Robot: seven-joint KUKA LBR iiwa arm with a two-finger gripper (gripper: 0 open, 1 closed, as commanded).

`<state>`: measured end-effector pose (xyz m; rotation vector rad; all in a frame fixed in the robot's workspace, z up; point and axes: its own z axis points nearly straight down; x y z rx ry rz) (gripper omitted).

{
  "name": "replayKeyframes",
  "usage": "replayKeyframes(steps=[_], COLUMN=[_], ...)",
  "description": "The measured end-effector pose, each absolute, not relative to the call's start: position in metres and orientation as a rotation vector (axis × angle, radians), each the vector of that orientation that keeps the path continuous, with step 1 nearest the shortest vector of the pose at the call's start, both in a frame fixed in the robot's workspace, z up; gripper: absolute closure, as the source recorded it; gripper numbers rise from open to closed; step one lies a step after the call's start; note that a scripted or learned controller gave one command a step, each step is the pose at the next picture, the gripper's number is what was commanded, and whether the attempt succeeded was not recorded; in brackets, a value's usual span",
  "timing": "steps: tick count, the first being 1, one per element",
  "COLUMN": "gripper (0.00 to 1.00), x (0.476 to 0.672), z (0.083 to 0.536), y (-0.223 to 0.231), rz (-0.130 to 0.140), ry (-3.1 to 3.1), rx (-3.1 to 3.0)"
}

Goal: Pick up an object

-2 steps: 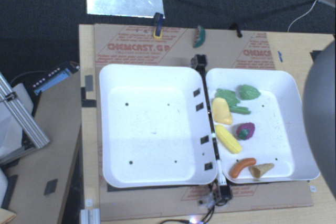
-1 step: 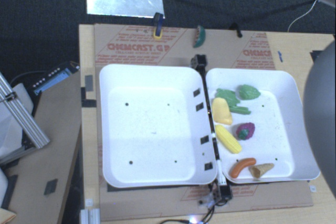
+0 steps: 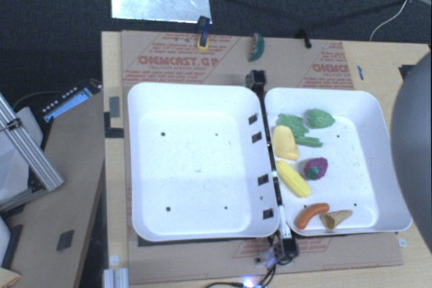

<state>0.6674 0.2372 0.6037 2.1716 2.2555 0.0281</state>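
The right bin (image 3: 368,119) holds several toy foods. A green leafy piece (image 3: 319,119) lies at its back, with a flatter green piece (image 3: 297,129) just left of it. A yellow pepper (image 3: 284,143) sits by the divider, and a yellow corn cob (image 3: 293,178) lies below it. A purple piece (image 3: 315,167) rests in the middle. At the front lie an orange sausage (image 3: 311,214) and a tan cone (image 3: 337,218). The grey arm (image 3: 412,138) blurs along the right edge, close to the camera.
The left bin (image 3: 192,162) stands beside the right one, joined by a black clipped divider (image 3: 264,145). Brown cardboard (image 3: 182,59) lies under both. A yellow and blue clamp (image 3: 203,35) and a green item (image 3: 257,45) sit behind the bins. A metal rail (image 3: 30,152) stands at left.
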Motion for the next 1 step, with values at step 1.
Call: replayKeyframes(steps=[1], gripper=[1.0], x=[0.6689], z=[0.5306], y=[0.1582], rz=[-0.011], ry=[2.216], rx=[2.229])
